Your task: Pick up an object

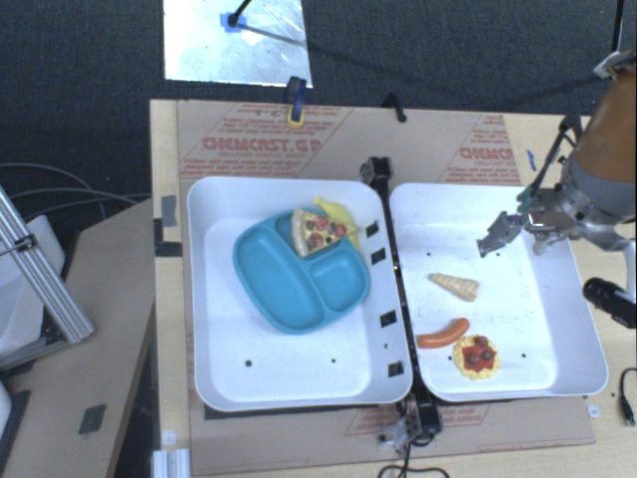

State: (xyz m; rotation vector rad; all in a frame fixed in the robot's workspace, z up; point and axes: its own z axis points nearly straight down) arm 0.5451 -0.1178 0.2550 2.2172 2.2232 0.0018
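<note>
The small beige cone-shaped toy pastry (454, 286) lies in the right white shallow bin (567, 366), just above the red toy sausage (442, 335); it seems light, stiff and smooth, best pinched across its thick end; the tool (495, 237) hovers above the cone, holding nothing, whether open or closed one cannot tell.

Right bin, lower right of the frame: a pale cream cone (455, 286) lies on its side near the centre, tip pointing upper left. Below it, an orange-red sausage (442, 335) lies slightly curved, and just beside its right end rests a small round pizza (477, 357) with red topping. Left bin, centre frame: a pizza slice (317, 231) and a yellow piece (336, 212) lie on a blue divided plate (289, 287).
</note>
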